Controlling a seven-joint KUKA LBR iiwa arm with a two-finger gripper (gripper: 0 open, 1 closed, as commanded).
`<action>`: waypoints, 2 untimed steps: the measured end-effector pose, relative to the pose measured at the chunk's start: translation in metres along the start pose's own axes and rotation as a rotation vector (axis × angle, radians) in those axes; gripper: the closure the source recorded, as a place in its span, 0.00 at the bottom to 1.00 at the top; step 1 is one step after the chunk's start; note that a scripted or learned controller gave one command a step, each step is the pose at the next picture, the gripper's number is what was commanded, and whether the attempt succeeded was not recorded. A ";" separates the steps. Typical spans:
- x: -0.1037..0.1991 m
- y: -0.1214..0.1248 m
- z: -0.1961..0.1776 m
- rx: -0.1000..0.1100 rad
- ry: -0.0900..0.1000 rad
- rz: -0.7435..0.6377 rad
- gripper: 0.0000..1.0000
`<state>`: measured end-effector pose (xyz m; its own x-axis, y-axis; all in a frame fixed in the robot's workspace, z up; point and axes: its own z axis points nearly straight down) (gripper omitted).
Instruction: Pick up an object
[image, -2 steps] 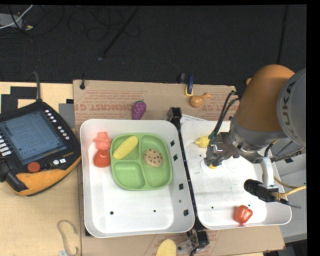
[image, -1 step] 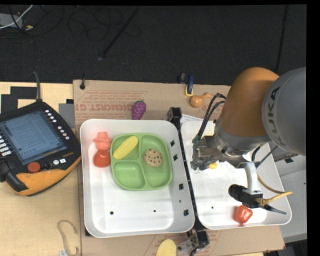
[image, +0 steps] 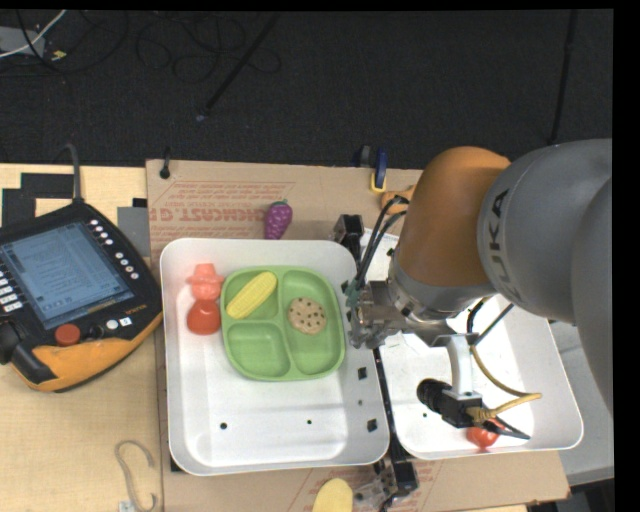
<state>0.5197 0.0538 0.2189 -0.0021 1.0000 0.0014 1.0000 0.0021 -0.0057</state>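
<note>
Lying nearest, outside the bins on the near side of the green plate (image: 262, 356), is a yellow lump (image: 333, 494); a small red piece (image: 483, 436) sits in the right bin (image: 560, 400), to the plate's right. The plate rests in the left bin (image: 200, 425) holding a corn cob (image: 249, 293) and a cookie (image: 307, 316), with a red figure (image: 204, 300) just beside its left rim. The hand (image: 360, 315) hangs just off its right rim, open or closed I cannot tell, and beyond the plate purple grapes (image: 278, 218) lie on cardboard (image: 220, 200).

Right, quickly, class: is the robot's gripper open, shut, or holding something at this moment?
Gripper: cannot be told; the arm above covers most of it, beside the green tray.
</note>
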 end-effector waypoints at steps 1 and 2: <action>0.005 -0.009 -0.013 -0.003 -0.001 0.002 1.00; 0.015 0.004 -0.013 -0.003 -0.001 0.003 1.00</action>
<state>0.5241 0.0688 0.2322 0.0005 1.0000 0.0006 1.0000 -0.0005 -0.0027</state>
